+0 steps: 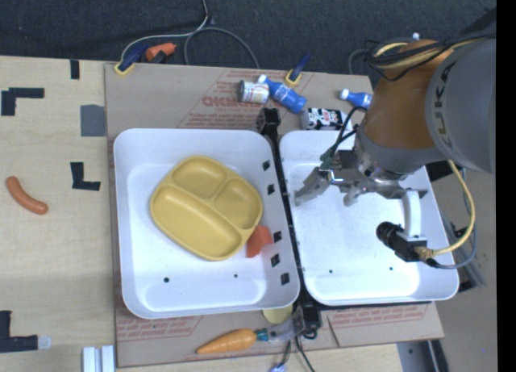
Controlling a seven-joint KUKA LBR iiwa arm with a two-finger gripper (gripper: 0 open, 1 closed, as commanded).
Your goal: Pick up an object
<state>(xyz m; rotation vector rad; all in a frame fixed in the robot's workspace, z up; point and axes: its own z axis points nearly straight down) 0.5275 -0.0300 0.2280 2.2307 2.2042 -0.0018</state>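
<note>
A yellow divided plate (pixel 208 205) lies in the left bin (pixel 137 282). A small orange-red piece (pixel 258 241) rests against the plate's lower right edge, near the wall between the bins. My gripper (pixel 331 194) hangs over the upper left part of the right bin (pixel 363 282). Its two grey fingers (pixel 308 191) are spread apart and nothing is between them. The gripper is well to the right of the plate and the orange-red piece, across the dividing wall.
A toy carrot (pixel 228 341) lies on the cardboard below the left bin. A sausage-shaped toy (pixel 26 194) sits on the bench far left. Blue and white clamps (pixel 274 92) stand behind the bins. A black cable end (pixel 397 239) hangs by the arm.
</note>
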